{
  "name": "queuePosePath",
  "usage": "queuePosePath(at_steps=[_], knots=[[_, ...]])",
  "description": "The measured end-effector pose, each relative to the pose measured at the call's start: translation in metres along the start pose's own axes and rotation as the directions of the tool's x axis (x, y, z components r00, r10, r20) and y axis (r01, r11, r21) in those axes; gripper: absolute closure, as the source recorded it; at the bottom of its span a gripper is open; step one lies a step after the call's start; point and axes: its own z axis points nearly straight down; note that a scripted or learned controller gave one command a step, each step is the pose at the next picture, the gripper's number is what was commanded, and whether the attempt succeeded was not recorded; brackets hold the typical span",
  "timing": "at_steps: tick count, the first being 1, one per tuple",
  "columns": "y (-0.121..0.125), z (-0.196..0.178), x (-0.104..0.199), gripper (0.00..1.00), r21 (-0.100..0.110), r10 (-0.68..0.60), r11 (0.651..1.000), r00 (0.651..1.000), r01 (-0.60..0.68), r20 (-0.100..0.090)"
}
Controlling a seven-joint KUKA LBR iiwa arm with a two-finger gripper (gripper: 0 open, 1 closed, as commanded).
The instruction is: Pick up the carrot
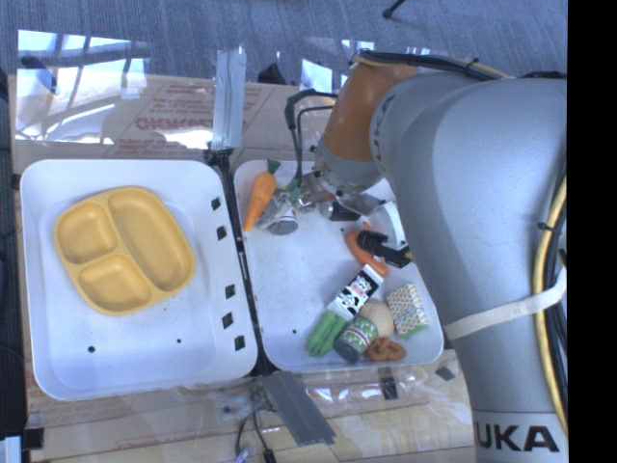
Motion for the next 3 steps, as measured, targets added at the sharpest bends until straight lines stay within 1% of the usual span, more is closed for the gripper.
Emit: queuePosePath(at_steps=[1,2,3], knots=[[0.008,-0.056,-0.005,0.0,-0.004,-0.025,1.0,1.0,0.025,0.002],[-0.02,-0.012,0.0,0.0,-0.021,-0.074,0.997,0.997,0.074,0.012],[-0.06,0.001,0.024,0.0,0.003,0.105,0.995,0.995,-0.105,-0.002]])
